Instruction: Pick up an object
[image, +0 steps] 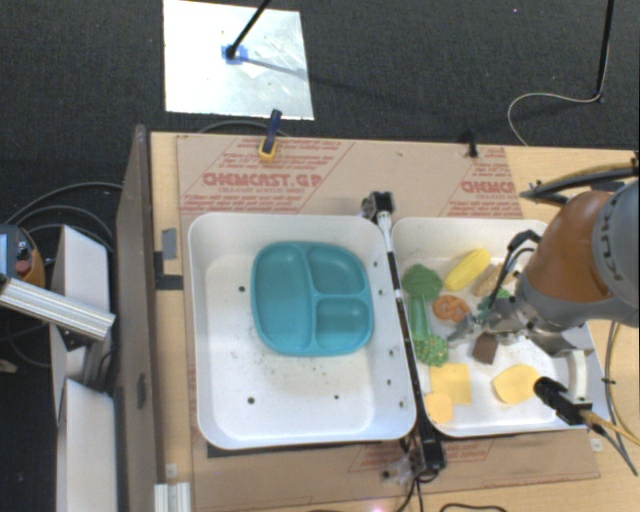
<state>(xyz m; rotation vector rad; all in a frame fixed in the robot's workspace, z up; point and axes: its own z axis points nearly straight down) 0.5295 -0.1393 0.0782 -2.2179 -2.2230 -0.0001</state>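
Reach step: hand (472, 325) low in right bin (575, 420), beside orange slice (450, 307); grip state unclear. Next: close, then lift.

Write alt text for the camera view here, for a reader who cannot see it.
A grey and orange robot arm reaches from the right into the right bin, its gripper low among toy foods: a yellow corn cob, green vegetables and yellow pieces. The left bin holds a teal divided plate.
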